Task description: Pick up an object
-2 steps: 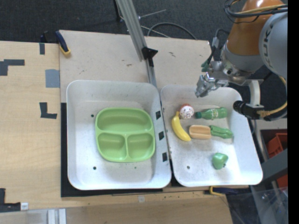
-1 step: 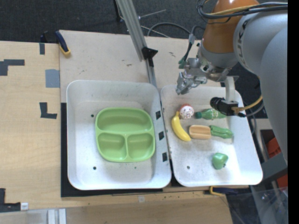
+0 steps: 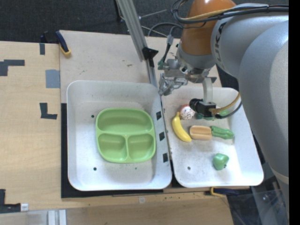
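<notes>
Because the task names no particular object, the step in hand is choosing a target and lining up on it. The grey arm (image 3: 243,46) reaches in over the right bin (image 3: 248,168), and its gripper (image 3: 164,89) hangs at that bin's far left corner, just above the wall it shares with the left bin (image 3: 75,125). How wide the gripper stands I cannot tell, but nothing shows in its hold.

The left bin carries a green divided plate (image 3: 125,135) near its middle, flat and wide, so probably a poor first choice. The likelier candidates sit in the right bin. A yellow banana (image 3: 180,129) lies close to the left wall. Just beside it is a tan toy with a green end (image 3: 208,133), stretched toward the right edge. A small green piece (image 3: 220,161) sits apart, nearer the front edge, and a pale ball (image 3: 187,112) rests just beyond the banana's far tip.

The banana looks best, since it is nearest the gripper. A good approach would come straight down over its middle, closing across the narrow width, clear of the wall and the ball. The ball would probably roll away.
</notes>
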You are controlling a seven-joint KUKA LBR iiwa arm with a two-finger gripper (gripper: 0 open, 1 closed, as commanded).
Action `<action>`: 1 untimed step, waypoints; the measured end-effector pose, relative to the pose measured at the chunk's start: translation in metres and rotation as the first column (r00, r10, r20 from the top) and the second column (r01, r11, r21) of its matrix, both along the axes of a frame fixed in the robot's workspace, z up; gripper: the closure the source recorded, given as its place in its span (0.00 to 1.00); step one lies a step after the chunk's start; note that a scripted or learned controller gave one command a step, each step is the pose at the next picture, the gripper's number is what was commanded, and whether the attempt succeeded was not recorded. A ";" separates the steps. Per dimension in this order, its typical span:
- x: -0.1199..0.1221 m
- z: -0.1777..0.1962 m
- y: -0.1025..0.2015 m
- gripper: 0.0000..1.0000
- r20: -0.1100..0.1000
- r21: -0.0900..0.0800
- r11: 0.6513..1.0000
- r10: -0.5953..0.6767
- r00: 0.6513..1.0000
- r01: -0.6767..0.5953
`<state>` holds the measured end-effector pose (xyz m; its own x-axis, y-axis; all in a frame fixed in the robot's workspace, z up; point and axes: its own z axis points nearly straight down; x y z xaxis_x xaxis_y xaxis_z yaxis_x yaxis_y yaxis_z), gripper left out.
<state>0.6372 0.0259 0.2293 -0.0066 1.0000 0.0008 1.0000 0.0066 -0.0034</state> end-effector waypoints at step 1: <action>0.020 0.007 0.051 1.00 0.004 0.001 1.000 0.000 1.000 0.000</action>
